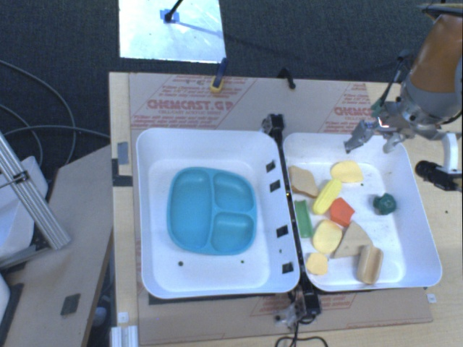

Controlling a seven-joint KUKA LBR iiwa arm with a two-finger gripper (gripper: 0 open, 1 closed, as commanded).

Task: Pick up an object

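Note:
The right bin (412, 194) holds several toy foods: a yellow lemon-like piece (347, 170), a corn cob (327, 195), a tan slice (304, 181), an orange-red block (341, 212), a green pod (302, 219), a dark green lump (384, 204) and a bread loaf (369, 264). My gripper (371, 143) hangs over the bin's back edge, above and slightly right of the lemon-like piece. Its two fingers stand apart, open, with nothing between them.
The left bin (155, 157) carries a blue divided plate (213, 210). A black divider (286, 201) runs between the bins. More yellow and tan pieces (327, 236) crowd the right bin's front. A shiny sheet (172, 20) lies behind the bench.

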